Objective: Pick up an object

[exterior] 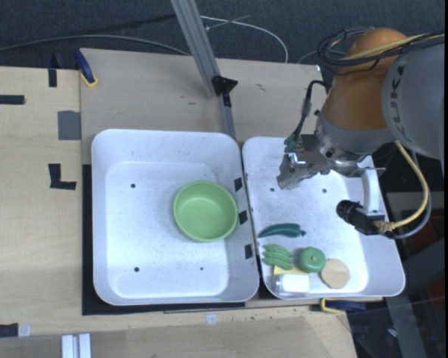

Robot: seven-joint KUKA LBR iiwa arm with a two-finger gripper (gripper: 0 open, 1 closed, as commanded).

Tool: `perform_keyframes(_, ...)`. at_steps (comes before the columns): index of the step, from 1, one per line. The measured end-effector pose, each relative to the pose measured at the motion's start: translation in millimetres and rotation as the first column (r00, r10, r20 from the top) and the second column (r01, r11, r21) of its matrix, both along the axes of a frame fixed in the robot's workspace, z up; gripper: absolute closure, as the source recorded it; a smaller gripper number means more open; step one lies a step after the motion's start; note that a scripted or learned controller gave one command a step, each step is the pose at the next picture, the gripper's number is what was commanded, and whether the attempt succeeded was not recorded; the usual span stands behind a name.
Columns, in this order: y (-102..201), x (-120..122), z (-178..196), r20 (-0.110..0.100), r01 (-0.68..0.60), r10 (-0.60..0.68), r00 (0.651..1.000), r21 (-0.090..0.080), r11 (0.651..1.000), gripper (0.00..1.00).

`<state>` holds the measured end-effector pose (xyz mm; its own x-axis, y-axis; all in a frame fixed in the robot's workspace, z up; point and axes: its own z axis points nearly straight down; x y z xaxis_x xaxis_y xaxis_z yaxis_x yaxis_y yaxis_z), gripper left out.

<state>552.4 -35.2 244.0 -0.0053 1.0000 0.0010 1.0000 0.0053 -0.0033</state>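
While our gripper (291,174) hovers near the far edge of the right bin (381,271), its opening beyond our telling, we note the green bowl (205,211) in the left bin; the nearest pick, a green pepper (282,231), lies toward the near edge, long axis crosswise.

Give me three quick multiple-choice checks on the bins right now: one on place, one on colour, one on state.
1. Where is the bowl?
A. left bin
B. right bin
C. on the bench

2. What colour is the bowl?
A. white
B. green
C. orange

3. Where is the gripper?
A. over the right bin, nothing between its fingers
B. gripping the bowl
C. over the left bin

Answers: 1 A, it sits inside the left bin's walls. 2 B, plainly light green. 3 A, it hangs above bare floor, away from the small items.
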Motion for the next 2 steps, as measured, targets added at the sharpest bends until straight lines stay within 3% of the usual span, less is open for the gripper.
perform_keyframes(2, 123.6, 2.9, -5.4, 0.001, -0.003, 0.003, 1.000, 0.001, 1.000, 1.00)
